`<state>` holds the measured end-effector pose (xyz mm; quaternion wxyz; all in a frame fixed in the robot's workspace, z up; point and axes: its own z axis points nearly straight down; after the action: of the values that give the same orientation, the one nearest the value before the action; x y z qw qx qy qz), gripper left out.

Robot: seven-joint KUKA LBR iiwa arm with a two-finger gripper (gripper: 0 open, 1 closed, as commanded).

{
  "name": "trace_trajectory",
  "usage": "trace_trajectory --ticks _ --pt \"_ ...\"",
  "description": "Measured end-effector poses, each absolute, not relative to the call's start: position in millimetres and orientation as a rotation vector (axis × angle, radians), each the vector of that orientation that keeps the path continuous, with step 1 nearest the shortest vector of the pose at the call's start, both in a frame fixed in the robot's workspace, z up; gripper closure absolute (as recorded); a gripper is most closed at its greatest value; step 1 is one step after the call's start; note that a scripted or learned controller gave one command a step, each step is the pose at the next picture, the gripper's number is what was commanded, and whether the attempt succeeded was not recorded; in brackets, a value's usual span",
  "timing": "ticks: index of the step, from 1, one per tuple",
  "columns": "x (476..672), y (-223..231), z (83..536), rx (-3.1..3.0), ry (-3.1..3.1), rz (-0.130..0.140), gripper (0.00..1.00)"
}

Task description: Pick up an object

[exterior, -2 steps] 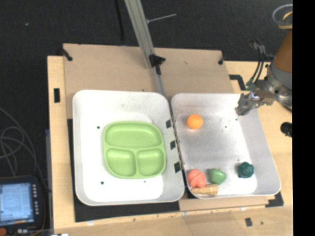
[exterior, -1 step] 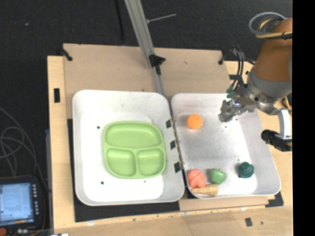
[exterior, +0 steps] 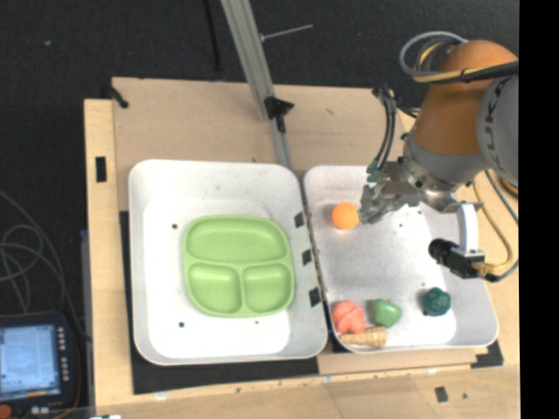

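Note:
An orange ball (exterior: 345, 216) lies in the right bin (exterior: 384, 260) near its back left corner. My gripper (exterior: 370, 206) hangs just to the right of the ball, close beside it, pointing down into the bin. A pink object (exterior: 348, 316), a light green object (exterior: 384, 312) and a pale stick-like piece (exterior: 368, 338) sit together at the bin's front edge. A dark green object (exterior: 436, 301) rests toward the front right.
The left bin (exterior: 157, 260) holds a green compartment plate (exterior: 238, 264). A slanted metal pole (exterior: 253, 59) rises behind the bins. A black fitting with cable (exterior: 458, 258) hangs off the arm over the right bin's right side.

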<state>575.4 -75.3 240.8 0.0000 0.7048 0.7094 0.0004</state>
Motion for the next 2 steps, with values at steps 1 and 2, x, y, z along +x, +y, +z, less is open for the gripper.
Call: trace_trajectory --ticks 1,2 --pt "575.2 -26.8 238.5 2.214 2.230 0.002 1.00" --pt "557.0 28.6 231.9 2.214 2.231 0.001 1.00"
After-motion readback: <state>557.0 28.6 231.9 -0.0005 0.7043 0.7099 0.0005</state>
